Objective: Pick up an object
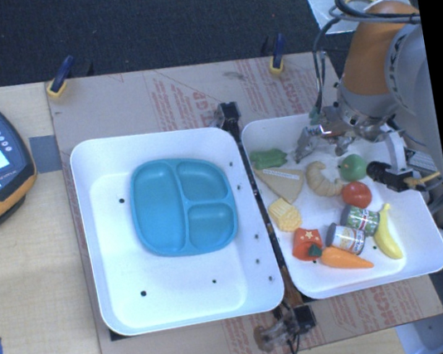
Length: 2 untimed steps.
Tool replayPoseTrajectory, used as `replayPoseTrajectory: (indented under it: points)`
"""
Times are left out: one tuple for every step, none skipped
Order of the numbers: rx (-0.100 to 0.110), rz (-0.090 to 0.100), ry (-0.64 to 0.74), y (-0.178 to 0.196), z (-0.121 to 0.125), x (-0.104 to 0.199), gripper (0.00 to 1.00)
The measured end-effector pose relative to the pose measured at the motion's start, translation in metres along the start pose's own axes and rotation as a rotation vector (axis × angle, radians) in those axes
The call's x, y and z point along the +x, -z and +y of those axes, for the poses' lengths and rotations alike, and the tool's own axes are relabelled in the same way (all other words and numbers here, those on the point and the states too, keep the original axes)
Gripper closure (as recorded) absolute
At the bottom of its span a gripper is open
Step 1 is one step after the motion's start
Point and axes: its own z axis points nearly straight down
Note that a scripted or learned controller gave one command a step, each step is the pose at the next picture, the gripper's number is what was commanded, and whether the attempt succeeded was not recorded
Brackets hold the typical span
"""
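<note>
Gripper (322, 140) above right bin (425, 264) — toy food

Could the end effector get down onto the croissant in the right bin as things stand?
Probably yes. The end effector hangs over the right bin's far side, close to the croissant, which lies uncovered. The cheese wedge and the green ball sit close beside it, so its sides look crowded.

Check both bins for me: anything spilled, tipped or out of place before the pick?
Nothing stands out. The toy food, including the carrot, banana and tomato, sits crowded but inside the right bin. The blue divided plate lies flat in the left bin. The gripper is over the right bin's far edge.
</note>
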Motion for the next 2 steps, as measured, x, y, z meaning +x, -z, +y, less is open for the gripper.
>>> replayPoseTrajectory:
  points:
    - [0.005,0.000,0.004,-0.001,-0.001,0.043,0.00]
    - [0.005,-0.001,0.002,-0.001,-0.017,0.024,0.00]
